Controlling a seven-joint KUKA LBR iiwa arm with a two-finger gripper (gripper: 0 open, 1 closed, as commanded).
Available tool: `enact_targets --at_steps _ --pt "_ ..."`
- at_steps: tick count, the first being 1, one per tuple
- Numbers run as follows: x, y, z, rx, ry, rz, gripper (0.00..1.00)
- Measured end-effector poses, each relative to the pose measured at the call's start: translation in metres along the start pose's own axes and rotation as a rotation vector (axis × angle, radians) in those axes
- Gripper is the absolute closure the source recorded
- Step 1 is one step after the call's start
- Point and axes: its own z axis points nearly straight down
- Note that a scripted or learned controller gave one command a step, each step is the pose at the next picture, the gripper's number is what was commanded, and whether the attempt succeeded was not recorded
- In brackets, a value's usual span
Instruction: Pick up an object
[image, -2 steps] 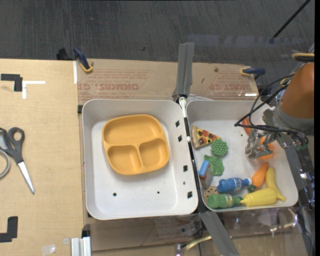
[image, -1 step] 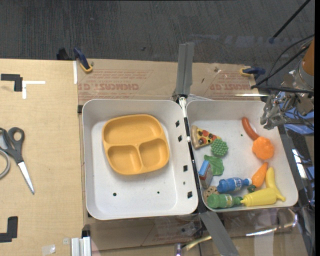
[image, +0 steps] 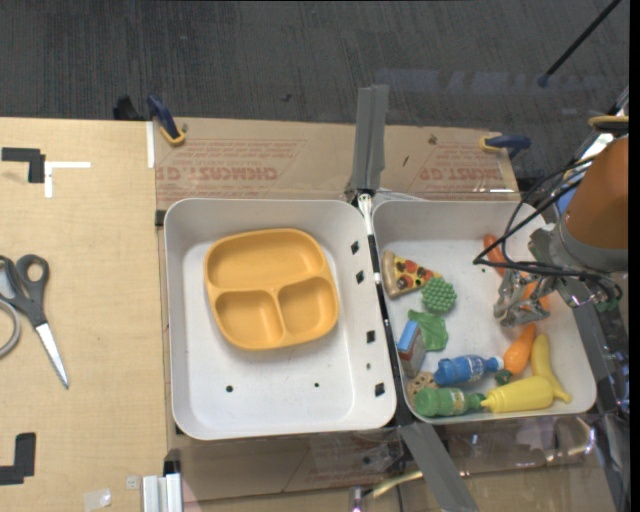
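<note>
Small plastic toys lie loose in the right-hand shallow white bin (image: 455, 232). At its ten o'clock, a flat pizza-slice toy (image: 408, 273) lies beside a round green knobbly piece (image: 438, 295). Toward the centre sits a green leafy piece (image: 430, 328). At six o'clock, a blue toy bottle (image: 466, 369) lies on its side above a green toy bottle (image: 446, 402). At five o'clock, a yellow toy bottle (image: 527, 394) lies flat, with an orange carrot-shaped toy (image: 519, 350) just above it.
</note>
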Motion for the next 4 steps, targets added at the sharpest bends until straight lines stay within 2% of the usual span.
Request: enact_targets --at_steps 1,2,3,4 --pt "-0.001 0.001 0.0 0.0 -0.002 -0.001 0.0" --pt "-0.003 0.0 -0.011 0.003 -0.007 -0.002 1.0" --pt "-0.005 0.0 -0.022 0.006 -0.012 -0.003 1.0" --pt "-0.017 0.022 -0.129 0.001 -0.002 0.091 1.0"
